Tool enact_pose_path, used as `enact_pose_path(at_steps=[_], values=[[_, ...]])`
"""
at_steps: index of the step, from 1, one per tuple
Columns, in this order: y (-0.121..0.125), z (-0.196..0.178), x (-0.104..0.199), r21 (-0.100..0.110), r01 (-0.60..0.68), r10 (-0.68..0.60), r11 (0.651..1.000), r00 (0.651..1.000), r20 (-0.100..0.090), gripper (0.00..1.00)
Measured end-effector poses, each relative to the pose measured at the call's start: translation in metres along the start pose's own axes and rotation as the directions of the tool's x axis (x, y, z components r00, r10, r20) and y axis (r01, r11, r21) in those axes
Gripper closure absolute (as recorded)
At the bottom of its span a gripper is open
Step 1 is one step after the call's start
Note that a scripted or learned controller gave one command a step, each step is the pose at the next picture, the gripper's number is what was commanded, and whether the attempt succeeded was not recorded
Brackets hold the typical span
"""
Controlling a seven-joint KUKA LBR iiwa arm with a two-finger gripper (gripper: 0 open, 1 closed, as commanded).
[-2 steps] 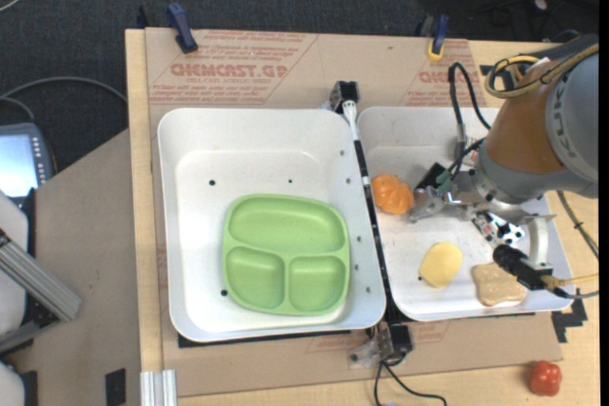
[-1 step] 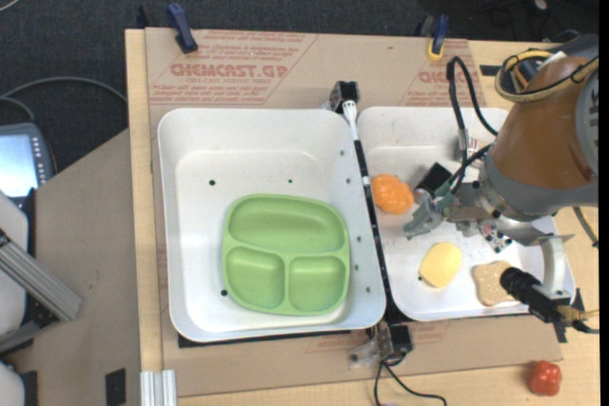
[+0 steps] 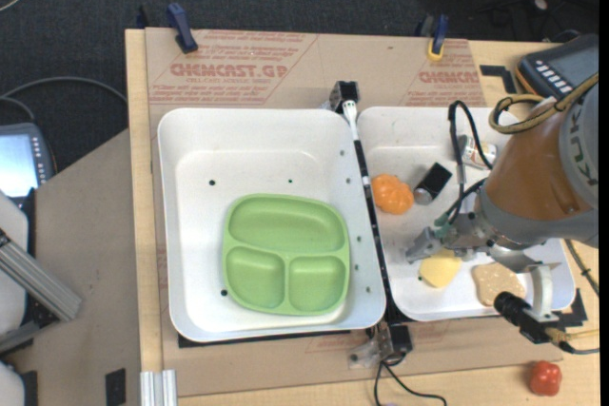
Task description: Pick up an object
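In the right bin (image 3: 404, 124) lie an orange fruit-like ball (image 3: 391, 193), a small black block (image 3: 434, 182), a pale yellow piece (image 3: 439, 272) and a tan, bread-like piece (image 3: 497, 281). My gripper (image 3: 440, 241) reaches down into this bin from the right, just above the yellow piece and below the orange ball. Nothing shows between its tips. The grey arm with its orange band (image 3: 538, 176) covers the bin's right part.
The left bin (image 3: 190, 147) holds a green divided plate (image 3: 285, 253). A black divider strip (image 3: 362, 176) runs between the bins. A small red object (image 3: 543, 377) lies on the bench at the lower right. Blue and yellow clamps sit at the board's far edge.
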State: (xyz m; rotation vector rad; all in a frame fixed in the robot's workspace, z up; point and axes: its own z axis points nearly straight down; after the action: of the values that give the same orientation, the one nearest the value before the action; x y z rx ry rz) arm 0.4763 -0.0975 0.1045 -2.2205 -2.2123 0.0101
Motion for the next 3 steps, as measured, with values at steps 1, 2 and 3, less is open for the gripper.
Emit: enact_pose_path(at_steps=[1, 2, 3], values=[[0.003, 0.019, 0.003, -0.011, 0.002, -0.002, 1.0, 1.0, 0.003, 0.0], [0.004, -0.086, 0.069, -0.02, 0.012, -0.012, 1.0, 1.0, -0.001, 0.0], [0.002, -0.09, 0.065, -0.012, 0.005, -0.005, 1.0, 1.0, 0.001, 1.0]])
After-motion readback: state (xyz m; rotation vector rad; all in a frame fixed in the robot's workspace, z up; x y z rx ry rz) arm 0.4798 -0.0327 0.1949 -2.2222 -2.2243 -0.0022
